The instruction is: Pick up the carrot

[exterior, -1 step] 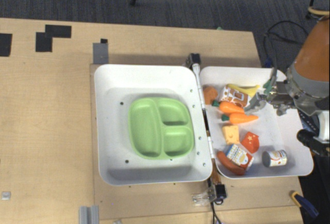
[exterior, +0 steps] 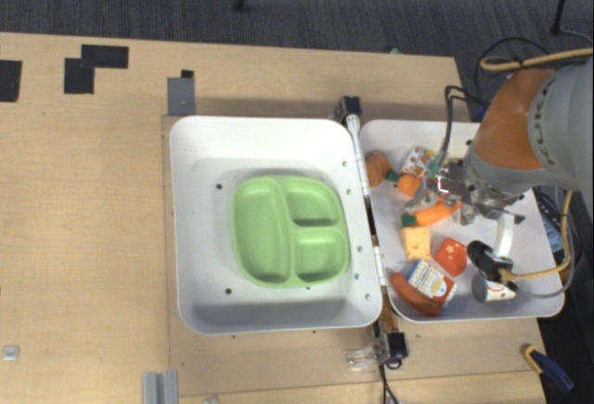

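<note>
The carrot (exterior: 434, 215) is a small orange toy, long and tapered, lying flat in the right-hand bin (exterior: 538, 305). It sits in the middle of that bin, pointing roughly left to right with a slight tilt. One end is partly hidden, so its full length cannot be told. A yellow wedge of cheese (exterior: 417, 242) lies just below it, and other small toy foods crowd close around it on the white floor.
</note>
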Motion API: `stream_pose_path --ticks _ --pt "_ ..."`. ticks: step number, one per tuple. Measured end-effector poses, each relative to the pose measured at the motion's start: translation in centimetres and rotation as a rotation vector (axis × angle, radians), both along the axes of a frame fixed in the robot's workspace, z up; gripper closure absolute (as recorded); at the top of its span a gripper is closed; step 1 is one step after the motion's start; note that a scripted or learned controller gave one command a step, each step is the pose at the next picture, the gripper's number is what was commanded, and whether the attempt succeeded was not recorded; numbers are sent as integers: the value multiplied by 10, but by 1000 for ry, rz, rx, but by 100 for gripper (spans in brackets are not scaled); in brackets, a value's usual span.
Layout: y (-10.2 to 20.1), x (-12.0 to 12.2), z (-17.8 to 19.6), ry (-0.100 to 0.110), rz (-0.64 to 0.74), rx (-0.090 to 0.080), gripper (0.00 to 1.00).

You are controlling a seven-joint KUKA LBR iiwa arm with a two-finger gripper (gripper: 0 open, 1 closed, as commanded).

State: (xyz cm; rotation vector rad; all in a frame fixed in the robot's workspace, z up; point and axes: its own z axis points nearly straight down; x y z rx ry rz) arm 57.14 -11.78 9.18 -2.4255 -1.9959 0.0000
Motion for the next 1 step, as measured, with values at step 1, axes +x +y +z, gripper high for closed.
stream_pose_path --ticks 1 --pt "17 7 -6 -3 66 -1 0"
